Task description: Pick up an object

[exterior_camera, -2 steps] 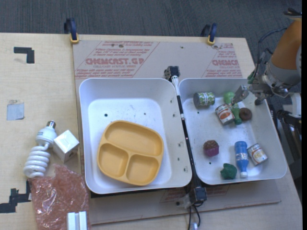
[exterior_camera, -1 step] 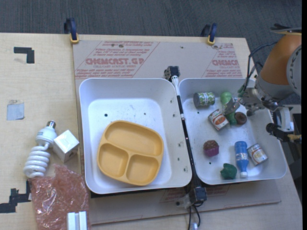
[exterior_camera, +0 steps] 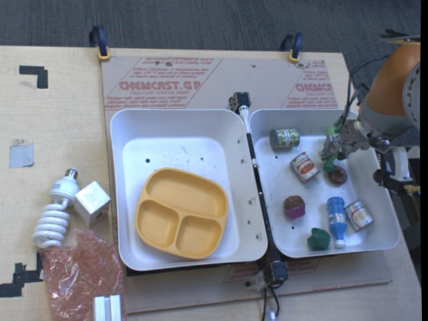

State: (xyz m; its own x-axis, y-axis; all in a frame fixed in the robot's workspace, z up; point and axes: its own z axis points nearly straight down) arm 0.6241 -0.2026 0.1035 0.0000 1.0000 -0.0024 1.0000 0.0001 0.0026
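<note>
**Tool low over the right bin**

The tool [exterior_camera: 332, 149] sits at the upper right of the right bin [exterior_camera: 381, 236], just above a small, round, dark brown object [exterior_camera: 337, 175]. I cannot tell how the tool is set. To the object's left lies a red-and-white can [exterior_camera: 304, 166]; lower in the frame, a blue bottle [exterior_camera: 336, 221].

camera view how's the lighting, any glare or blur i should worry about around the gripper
Camera view: light is even and soft, with faint shadows along the inner walls of the left bin and under the yellow tray. No strong glare on the white right bin. The gripper looks slightly soft and cluttered against the small brown object below it, so its fingertips are hard to resolve.
</note>
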